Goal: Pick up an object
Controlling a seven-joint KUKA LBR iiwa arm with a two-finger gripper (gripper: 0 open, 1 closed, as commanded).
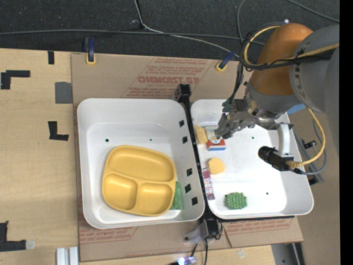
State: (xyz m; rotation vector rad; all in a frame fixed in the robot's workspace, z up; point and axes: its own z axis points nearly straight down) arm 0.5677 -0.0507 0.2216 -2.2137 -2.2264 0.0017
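we see the claw [225,130] low in the right bin [298,200], poised over the small red-and-white packet [216,144] for a grasp, though we cannot tell its opening.

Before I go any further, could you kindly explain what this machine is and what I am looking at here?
This is one picture from a camera fixed above a bench, looking down at a slant. The grey and orange robot arm reaches in from the right; its gripper hangs low over the right white bin, just above a small red, white and blue packet. That bin also has a yellow lump and a green bumpy ball. The left bin has a yellow divided tray. I cannot see anything held.
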